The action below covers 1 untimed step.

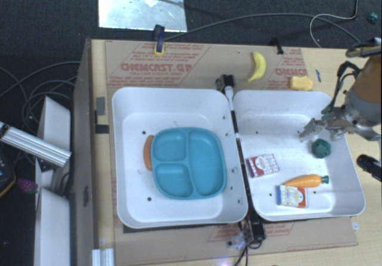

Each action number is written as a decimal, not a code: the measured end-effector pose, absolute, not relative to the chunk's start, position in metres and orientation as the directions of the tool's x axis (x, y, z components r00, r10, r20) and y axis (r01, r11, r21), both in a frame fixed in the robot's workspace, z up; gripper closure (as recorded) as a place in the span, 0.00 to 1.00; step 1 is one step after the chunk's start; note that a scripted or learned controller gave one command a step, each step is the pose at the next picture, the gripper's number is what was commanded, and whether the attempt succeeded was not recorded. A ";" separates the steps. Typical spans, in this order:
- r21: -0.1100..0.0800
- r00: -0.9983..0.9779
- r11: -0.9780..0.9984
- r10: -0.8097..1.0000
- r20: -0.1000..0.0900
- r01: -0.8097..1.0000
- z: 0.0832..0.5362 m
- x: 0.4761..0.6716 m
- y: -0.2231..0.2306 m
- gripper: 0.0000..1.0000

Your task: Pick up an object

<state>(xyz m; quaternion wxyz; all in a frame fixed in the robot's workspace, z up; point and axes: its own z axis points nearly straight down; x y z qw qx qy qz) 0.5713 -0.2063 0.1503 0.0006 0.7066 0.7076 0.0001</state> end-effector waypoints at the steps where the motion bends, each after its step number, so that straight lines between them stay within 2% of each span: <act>1: 0.000 -0.001 0.001 1.000 0.000 1.000 0.102 0.571 -0.206 0.00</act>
